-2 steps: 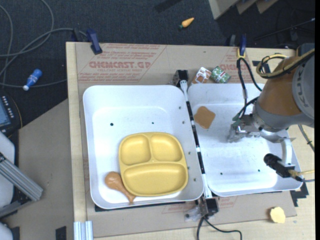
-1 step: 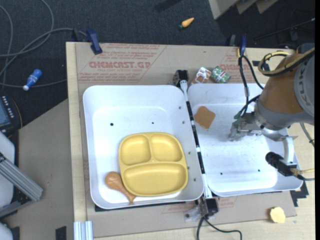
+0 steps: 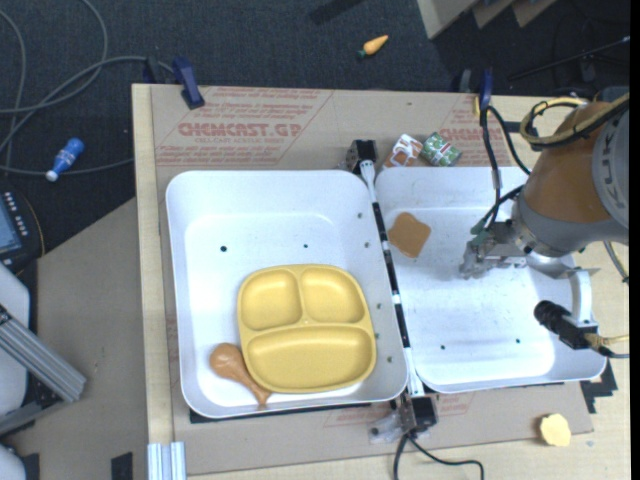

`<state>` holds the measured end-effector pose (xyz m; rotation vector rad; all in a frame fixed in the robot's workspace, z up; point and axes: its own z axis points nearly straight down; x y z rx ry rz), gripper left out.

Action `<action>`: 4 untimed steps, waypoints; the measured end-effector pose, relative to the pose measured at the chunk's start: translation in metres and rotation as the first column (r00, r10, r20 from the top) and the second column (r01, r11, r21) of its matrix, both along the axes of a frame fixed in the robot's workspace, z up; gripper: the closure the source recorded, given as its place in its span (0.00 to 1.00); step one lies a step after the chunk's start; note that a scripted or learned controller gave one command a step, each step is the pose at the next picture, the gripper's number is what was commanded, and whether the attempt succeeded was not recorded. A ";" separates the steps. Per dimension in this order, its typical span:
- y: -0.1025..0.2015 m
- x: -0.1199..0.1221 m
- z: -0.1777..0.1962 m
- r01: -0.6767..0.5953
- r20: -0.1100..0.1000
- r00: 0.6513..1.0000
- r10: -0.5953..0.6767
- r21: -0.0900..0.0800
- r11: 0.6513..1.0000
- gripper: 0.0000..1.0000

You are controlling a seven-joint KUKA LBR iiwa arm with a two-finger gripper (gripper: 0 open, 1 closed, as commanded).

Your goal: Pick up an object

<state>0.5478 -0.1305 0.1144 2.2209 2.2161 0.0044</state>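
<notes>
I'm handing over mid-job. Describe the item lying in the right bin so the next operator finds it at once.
Start at the right shallow white bin, the one the grey arm reaches over. Near its upper left corner, beside the divider, lies a flat tan-brown roughly square piece. It is smaller, darker and flatter than the yellow compartment tray next door.

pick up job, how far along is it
Nothing looks lifted yet. The end effector is low over the right bin, beside the brown toast piece but apart from it, with nothing seen between its fingers. The yellow divided plate and drumstick lie in the left bin. The grasp and lift remain.
</notes>
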 end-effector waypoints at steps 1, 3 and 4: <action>0.000 0.000 -0.001 0.001 -0.001 1.000 -0.001 0.000 1.000 0.00; 0.029 0.104 -0.029 -0.005 0.003 1.000 0.005 -0.001 1.000 0.00; 0.030 0.112 -0.029 -0.005 -0.002 1.000 0.005 0.000 1.000 0.00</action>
